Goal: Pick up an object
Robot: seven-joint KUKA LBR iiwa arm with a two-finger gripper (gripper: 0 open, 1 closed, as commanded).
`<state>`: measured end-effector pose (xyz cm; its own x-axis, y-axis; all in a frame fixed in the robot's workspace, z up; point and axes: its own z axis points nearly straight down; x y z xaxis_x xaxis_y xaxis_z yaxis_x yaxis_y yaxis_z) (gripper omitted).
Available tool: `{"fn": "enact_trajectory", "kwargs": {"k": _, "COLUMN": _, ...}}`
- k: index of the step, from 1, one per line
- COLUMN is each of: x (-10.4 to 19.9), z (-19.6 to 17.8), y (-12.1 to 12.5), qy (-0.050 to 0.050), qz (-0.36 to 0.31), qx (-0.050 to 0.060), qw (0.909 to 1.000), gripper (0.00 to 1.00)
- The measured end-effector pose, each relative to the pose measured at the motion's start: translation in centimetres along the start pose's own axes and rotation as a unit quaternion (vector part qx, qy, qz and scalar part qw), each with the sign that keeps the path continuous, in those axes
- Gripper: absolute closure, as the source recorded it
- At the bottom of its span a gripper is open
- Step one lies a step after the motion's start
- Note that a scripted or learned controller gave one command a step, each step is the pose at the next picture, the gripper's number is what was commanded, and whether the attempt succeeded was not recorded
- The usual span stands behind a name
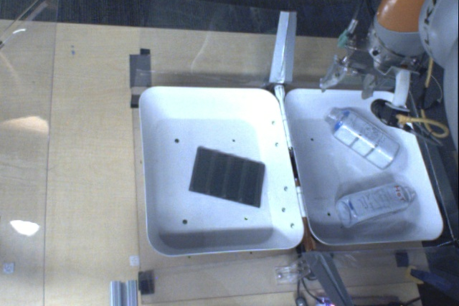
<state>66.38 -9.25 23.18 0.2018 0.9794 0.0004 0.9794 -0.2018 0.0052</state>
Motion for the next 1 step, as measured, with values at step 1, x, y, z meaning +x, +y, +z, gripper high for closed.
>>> {"fn": "enact_trajectory", "kwargs": {"k": 1, "x": -1.90, "z": 1.13, "y": -3.14, "qy": 0.000, "qz": 0.024, "qx": 0.001, "qw": 0.9997, "gripper": 0.00}}
